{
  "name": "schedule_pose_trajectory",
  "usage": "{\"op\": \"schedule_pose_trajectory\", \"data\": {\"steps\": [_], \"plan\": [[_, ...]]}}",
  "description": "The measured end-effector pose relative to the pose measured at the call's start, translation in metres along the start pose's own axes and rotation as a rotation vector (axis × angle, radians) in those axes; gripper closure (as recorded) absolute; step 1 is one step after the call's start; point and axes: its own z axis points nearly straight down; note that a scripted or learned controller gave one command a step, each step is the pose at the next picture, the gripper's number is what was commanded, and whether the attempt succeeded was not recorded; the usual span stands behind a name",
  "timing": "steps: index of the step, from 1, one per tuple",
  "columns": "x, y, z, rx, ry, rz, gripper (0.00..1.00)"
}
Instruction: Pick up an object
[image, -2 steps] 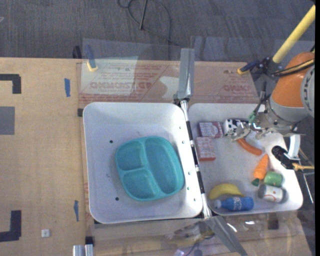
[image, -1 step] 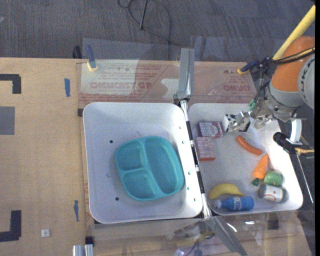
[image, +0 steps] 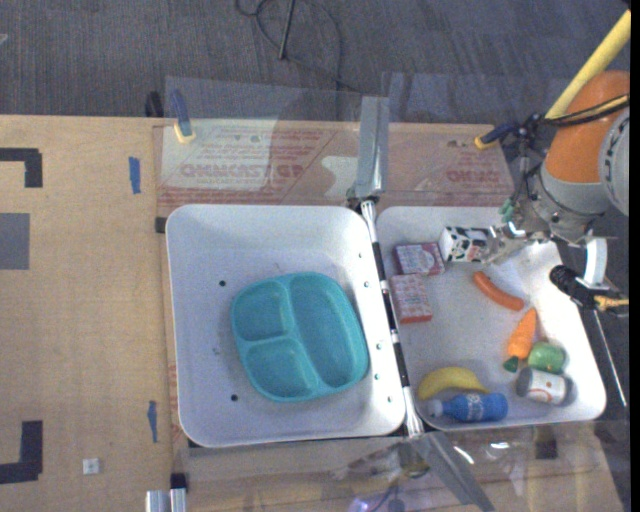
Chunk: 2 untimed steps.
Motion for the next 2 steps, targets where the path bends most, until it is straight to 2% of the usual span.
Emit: {"op": "schedule_pose_trajectory", "data": {"steps": [1, 2], "plan": [[0.001, 0.002, -0.002, -0.008, 0.001, -0.001, 0.00], [-0.007, -0.060, 0.026, -0.045, -0.005, -0.063, 0.00]]}}
